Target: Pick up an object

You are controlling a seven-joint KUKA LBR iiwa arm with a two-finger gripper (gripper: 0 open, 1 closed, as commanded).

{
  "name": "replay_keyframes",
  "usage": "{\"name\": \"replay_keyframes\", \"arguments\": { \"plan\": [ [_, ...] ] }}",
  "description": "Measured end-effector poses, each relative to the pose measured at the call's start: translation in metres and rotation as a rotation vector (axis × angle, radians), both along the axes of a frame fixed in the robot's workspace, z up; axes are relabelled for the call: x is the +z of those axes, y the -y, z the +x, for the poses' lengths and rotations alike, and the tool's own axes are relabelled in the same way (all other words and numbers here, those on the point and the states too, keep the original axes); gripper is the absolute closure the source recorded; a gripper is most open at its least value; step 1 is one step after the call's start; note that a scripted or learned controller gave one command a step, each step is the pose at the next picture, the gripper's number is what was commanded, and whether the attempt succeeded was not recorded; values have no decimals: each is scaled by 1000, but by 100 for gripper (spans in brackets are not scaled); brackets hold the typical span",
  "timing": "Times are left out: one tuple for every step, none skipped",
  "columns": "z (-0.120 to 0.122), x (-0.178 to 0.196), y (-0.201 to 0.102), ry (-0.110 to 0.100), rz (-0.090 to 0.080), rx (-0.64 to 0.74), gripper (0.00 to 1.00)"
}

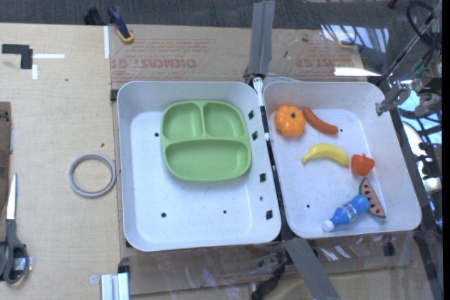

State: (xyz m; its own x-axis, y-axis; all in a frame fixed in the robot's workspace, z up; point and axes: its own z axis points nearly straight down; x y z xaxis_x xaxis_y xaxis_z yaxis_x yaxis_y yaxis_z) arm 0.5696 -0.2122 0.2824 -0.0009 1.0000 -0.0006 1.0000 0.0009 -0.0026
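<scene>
Two shallow white bins sit side by side on the bench (56,116), and we see the things to pick gathered in the right bin (391,144). Near its far left corner lies a round orange pumpkin (289,120), with a red sausage (321,122) just beside it on the right, lying at a slant. Below them, towards the middle of the bin, lies a yellow banana (326,154), and a small red-orange piece (362,164) sits at its right end; we cannot tell what kind of fruit it is. Nearer the front right corner a watermelon slice (373,199) lies next to a small blue bottle (346,214), which is on its side with its white cap pointing to the front left. The left bin (140,221) holds a green divided plate (206,140), flat on the floor in the far half, with two small compartments at the back and one long one at the front. Outside the bins, on the bench to the left, we see a grey tape ring (92,174) and, at the left edge, a pair of scissors (13,249). Behind the bins lies a sheet of cardboard (190,56), with a blue and yellow clamp (121,26) at its far left corner.
</scene>
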Motion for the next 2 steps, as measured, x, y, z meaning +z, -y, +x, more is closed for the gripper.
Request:
{"name": "replay_keyframes", "arguments": {
  "plan": [
    [-4, -163, -14, 1, 0, -122, 0],
    [-28, -181, -42, 24, -6, -101, 0]
  ]
}}
